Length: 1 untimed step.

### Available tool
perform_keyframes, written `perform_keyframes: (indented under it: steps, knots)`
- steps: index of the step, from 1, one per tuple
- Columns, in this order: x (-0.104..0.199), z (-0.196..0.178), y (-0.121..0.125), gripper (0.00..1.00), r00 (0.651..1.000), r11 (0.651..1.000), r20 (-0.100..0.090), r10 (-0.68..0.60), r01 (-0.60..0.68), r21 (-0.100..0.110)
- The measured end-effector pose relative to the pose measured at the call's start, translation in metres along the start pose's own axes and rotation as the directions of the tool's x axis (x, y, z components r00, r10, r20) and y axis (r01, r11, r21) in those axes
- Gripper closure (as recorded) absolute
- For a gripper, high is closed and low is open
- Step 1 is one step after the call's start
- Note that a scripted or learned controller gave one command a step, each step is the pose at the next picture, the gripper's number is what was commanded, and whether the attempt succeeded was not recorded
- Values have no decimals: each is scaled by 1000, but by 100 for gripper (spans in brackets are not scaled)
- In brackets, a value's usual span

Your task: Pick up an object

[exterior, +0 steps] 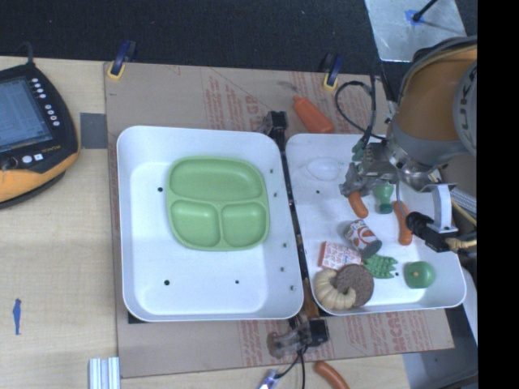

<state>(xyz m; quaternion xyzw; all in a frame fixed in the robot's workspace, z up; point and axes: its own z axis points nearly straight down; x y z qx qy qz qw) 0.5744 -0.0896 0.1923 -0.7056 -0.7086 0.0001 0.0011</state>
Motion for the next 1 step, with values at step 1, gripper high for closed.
perform_keyframes:
  steps: [1]
  knots:
    - [60, -23, 13, 100, 1000, 1000, 0, 0, 0, 1]
